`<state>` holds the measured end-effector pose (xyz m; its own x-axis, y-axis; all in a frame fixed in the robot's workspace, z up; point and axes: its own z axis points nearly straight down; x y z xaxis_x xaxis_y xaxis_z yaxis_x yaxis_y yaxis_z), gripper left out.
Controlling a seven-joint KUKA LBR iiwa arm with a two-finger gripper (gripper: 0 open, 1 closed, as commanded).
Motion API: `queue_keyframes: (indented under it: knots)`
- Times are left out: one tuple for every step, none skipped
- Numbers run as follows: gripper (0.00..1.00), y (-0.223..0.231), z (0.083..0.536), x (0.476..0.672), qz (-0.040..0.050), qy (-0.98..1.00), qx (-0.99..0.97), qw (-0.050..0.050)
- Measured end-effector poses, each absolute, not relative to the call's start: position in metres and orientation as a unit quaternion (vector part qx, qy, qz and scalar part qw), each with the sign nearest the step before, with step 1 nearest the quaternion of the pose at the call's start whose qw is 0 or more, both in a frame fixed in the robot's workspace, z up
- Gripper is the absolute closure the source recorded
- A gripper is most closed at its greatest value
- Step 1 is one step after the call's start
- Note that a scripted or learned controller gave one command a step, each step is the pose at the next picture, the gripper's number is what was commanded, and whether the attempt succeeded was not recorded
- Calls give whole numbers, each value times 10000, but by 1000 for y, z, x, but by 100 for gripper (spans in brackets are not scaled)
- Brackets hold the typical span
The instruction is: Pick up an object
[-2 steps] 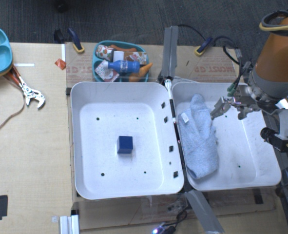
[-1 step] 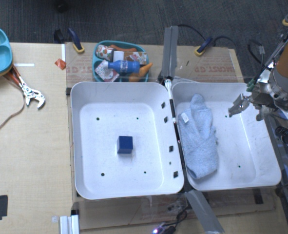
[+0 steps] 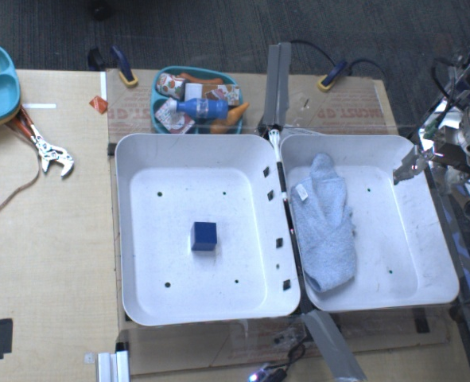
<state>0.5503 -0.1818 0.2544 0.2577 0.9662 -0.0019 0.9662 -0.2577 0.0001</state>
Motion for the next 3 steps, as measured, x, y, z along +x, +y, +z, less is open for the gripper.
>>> queue_keyframes:
  knots:
    - [0,-125,268,516,-13,6389,7693,-7]
    - [0,-173,264,510,-12,6633,7484,-1]
    - [0,-138,333,499,-15,5175,8557,2]
